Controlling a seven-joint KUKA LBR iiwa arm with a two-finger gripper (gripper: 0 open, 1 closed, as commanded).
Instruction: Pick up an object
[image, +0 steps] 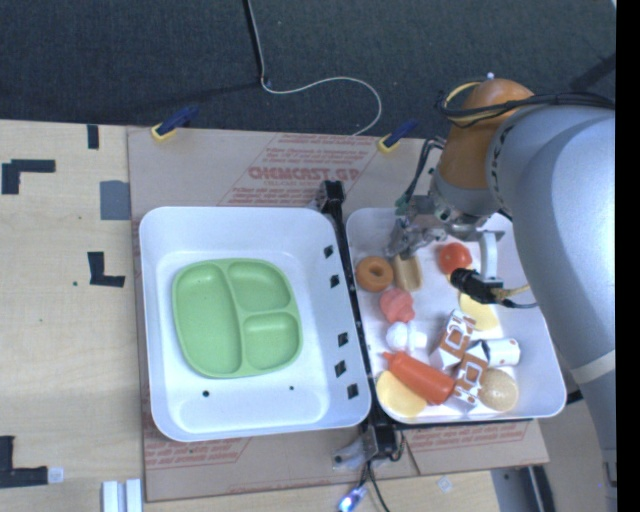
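One fixed camera looks down at a slant on the bench (60, 300) from above — far enough to take in both white bins, the left bin (160, 330) and the right bin (545, 385). The arm (560, 200) enters from the right edge, its gripper (408, 238) over the right bin's far end.

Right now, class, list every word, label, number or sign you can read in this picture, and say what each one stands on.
Red printing on the brown cardboard sheet under the two white bins: upside down from this camera and blurred; no word can be read with certainty.
Red and white patterned toy boxes in the right white bin: markings, no readable letters.
Black angular marks on the wooden bench top: shapes, not text.
Nothing else carries writing.
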